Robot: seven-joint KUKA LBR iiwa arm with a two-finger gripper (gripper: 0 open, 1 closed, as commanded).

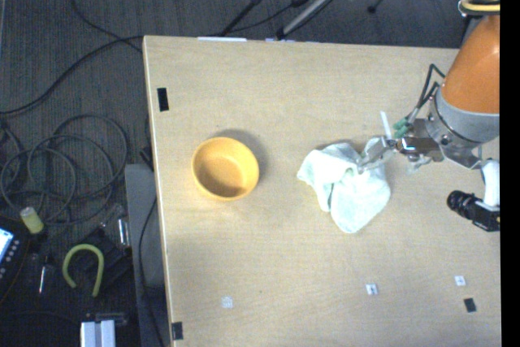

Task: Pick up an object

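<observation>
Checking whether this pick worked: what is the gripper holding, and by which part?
Cannot be told: the gripper sits at the white cloth's upper right edge, a grasp unclear.

Crumpled pale-green cloth [348, 187], right of centre on worktop [268, 272]; yellow bowl [225, 167] upright, well apart at left.

Arm [475, 85] cut off at right frame edge above the orange band. Gripper [375, 156] fingertips blurred against the white cloth [345, 184]; grip indeterminate. Small pale marks [370, 288] on bench below gripper too small to identify.
</observation>
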